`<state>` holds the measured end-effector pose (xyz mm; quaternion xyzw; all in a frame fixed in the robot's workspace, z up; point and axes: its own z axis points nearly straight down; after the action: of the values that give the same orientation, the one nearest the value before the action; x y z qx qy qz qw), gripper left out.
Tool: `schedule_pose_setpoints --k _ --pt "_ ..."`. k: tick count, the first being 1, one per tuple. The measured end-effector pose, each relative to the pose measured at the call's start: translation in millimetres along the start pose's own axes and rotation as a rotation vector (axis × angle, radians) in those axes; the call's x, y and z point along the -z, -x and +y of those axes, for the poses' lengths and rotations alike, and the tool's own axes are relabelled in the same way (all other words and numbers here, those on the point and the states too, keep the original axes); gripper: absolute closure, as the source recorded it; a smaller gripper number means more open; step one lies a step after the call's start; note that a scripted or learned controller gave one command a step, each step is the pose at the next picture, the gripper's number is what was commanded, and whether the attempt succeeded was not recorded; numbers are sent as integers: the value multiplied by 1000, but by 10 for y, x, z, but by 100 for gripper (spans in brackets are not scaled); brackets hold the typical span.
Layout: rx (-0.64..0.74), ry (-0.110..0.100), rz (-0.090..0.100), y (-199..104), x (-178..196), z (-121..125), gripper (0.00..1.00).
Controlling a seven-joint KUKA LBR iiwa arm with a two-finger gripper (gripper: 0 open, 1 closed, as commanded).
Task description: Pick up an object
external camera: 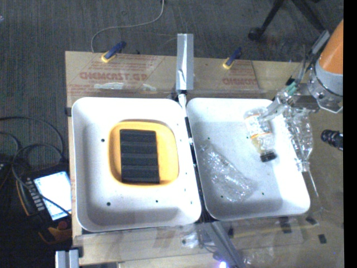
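Hand (283, 100) sits over the upper right corner of the right bin (223, 208), arm entering from the right, orange band just visible at frame edge. Finger spacing: cannot tell, metal parts blur into the clear plastic around them.

Candidate obj: small clear bottle (261, 134) w/ dark cap, lying on bin floor just below and left of the hand, cap end pointing away from it. Whether hand touches bottle neck end: unclear; nothing seen clamped, so not counted as held.

Also near hand: crinkled clear plastic piece (299, 135) draped along the bin wall directly below the hand, probably leaning there because the wall props it. Second clear plastic wrapper (226, 172) lies flat further down-left of hand, well apart.

Far left of hand: left bin (89, 205) holds a yellow tray (115, 155) w/ black ribbed block (138, 156) seated in it, centred, prob. resting snug in the recess.

Both bins on the table (89, 74), clamped by blue/yellow clips at the back edge.

Judgement: approach/grasp stage on bottle; pick not confirmed. Transparent objs make contact hard to read.
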<state>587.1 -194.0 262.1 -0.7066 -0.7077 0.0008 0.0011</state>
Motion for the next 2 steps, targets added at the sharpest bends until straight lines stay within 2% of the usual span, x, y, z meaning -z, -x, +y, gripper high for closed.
schedule_pose_setpoints --k 1,2 --pt "158 -1 -2 299 -1103 310 0" --pt "257 14 -2 257 -1544 469 0"
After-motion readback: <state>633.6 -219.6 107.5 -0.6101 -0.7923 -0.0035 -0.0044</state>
